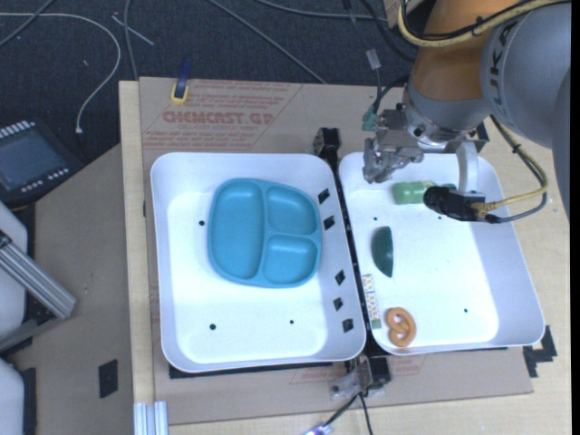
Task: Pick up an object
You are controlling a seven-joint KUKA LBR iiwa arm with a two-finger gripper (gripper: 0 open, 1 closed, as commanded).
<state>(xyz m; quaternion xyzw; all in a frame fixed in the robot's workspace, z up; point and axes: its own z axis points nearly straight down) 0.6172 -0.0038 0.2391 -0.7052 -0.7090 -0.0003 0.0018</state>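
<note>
Pale green object lies in the right bin, near its far edge, just beside the tool (not between its fingers). The arm reaches in from the right, wrist bent steeply downward over the bin's far left corner, orange band uppermost. Tool state: cannot tell. A dark green object lies mid-bin; a pretzel-shaped orange item rests at the near edge. The left bin holds a blue divided plate.
</note>
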